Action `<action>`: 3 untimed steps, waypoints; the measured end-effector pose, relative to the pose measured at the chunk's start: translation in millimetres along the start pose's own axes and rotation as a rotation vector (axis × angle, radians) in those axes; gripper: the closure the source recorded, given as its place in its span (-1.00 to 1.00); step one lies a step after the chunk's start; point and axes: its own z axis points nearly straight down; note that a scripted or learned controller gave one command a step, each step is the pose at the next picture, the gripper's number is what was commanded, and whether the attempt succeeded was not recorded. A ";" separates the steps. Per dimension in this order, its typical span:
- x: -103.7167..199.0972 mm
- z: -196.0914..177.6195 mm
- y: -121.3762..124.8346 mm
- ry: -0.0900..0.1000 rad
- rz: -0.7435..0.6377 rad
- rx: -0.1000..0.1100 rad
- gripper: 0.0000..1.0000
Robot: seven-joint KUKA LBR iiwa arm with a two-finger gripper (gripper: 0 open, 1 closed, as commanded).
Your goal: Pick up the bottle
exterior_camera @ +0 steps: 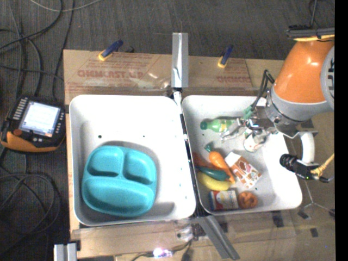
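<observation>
While the arm (pixel 304 80) reaches over the right bin (pixel 283 200), I see its jaws (pixel 239 127) right at the green bottle (pixel 217 125), which lies on its side near the far wall of that bin; I cannot tell whether they are spread or pinching it. Nearer me than the bottle lie a carrot (pixel 219 159), a banana (pixel 213 182) and a small carton (pixel 246 171). Left of the bottle, the other bin (pixel 81 113) holds a teal tray (pixel 120 180).
</observation>
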 end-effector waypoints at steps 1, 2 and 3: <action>-9.2 116.0 59.8 0.001 0.184 0.002 -1.00; -69.5 154.1 111.0 0.001 0.252 -0.008 -1.00; -70.1 143.8 111.6 -0.004 0.250 -0.011 1.00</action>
